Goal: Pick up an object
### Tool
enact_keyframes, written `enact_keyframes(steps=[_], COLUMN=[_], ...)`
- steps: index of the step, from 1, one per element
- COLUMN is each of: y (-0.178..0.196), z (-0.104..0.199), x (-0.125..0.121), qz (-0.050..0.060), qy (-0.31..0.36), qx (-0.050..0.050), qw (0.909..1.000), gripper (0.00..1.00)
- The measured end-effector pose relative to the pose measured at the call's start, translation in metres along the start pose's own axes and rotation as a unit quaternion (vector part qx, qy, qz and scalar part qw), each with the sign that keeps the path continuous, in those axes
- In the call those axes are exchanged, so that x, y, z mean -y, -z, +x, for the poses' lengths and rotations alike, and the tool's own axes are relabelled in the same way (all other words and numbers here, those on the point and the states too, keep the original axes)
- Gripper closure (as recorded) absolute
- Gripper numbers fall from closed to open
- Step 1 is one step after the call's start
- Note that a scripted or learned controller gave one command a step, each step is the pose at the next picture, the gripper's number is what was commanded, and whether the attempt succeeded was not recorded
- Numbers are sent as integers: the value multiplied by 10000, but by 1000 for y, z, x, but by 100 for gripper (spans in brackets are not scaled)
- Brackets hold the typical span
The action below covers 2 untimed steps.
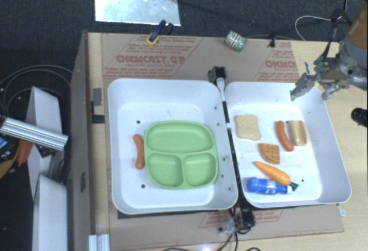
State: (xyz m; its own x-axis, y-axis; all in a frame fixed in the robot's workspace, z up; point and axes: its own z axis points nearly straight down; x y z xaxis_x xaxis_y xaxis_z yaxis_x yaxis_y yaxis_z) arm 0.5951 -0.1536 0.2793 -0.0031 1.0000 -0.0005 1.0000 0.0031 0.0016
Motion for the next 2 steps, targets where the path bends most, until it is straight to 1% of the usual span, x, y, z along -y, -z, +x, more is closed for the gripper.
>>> enact_keyframes(steps=[1, 2], y=[-108, -172], z=[-13, 30], x=[28, 64], qz=[11, 13], qy=[-10, -3], qx=[-2, -7], qw=[10000, 10000], gripper=[0, 0])
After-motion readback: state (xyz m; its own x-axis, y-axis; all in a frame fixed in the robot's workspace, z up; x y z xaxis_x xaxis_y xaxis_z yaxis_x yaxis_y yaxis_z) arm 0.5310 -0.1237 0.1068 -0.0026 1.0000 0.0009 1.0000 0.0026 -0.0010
